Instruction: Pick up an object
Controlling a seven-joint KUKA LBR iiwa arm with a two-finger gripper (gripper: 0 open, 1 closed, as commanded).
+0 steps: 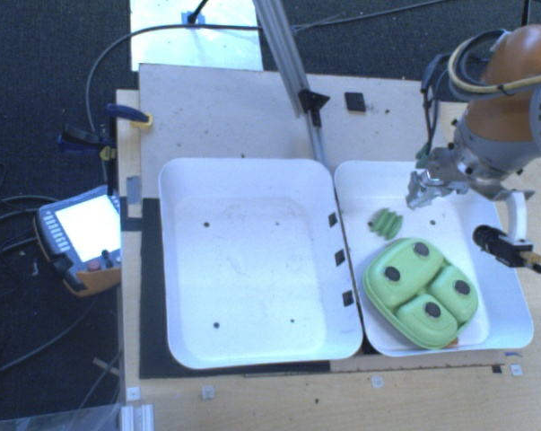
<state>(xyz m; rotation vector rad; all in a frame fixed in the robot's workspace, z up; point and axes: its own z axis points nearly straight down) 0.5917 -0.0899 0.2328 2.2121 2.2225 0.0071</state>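
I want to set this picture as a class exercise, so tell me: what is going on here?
A grey robot arm with an orange band reaches in from the right over the right bin. Its gripper hangs above that bin's upper part and holds nothing. Below it lie a small ribbed green piece and a large green lobed toy with dark spots. Nothing has been picked up yet. The left bin sits alongside.

Bright, even overhead light. Glare washes out both white bins (252, 259) and the pale panel (194, 21) up top. Shadows faint. Overall soft focus; dark floor (46, 52) grainy.
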